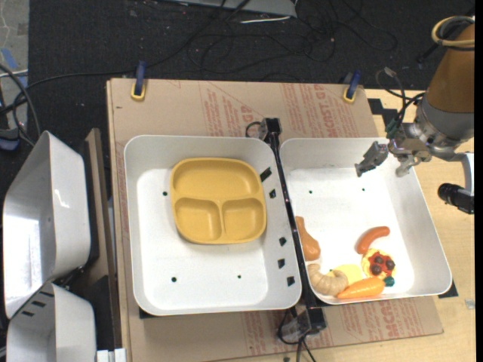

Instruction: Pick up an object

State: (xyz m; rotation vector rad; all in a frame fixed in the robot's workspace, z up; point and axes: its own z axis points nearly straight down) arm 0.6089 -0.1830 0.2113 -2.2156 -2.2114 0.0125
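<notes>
My gripper point(389, 161) hangs over the back right part of the right bin point(355, 202), open, with nothing between its two fingers. Toy foods lie well in front of it at the bin's near edge: an orange sausage point(372, 238), a small pizza piece with dark toppings point(379, 264), a carrot point(362, 288), a yellow piece point(349, 272), a beige croissant-like piece point(327, 280) and an orange piece point(306, 238) by the left wall.
The left bin point(151, 277) holds a yellow divided plate point(219, 200). Black clips run along the divider point(275, 172) between the bins. Spare white bins point(45, 202) stand off the bench at the left.
</notes>
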